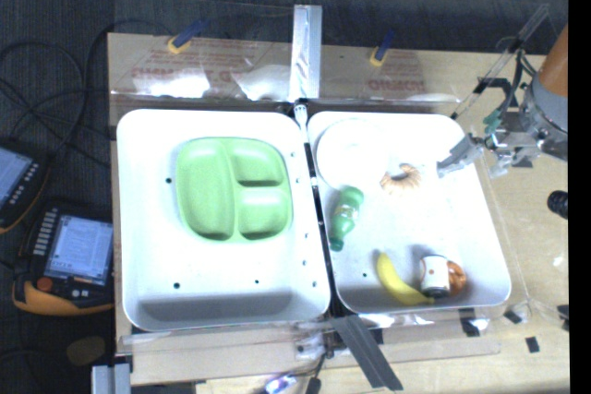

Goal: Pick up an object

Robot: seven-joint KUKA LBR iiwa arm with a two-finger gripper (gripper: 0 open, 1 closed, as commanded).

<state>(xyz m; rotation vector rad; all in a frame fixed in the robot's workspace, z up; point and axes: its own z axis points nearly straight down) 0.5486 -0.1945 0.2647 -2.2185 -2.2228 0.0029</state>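
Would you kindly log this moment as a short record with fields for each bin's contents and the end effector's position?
left bin: green divided tray
right bin: green bottle on its side, banana, small tan object, small white and orange object
end effector: over the right bin's upper right rim, near the tan object, holding nothing visible
task state: nothing lifted yet
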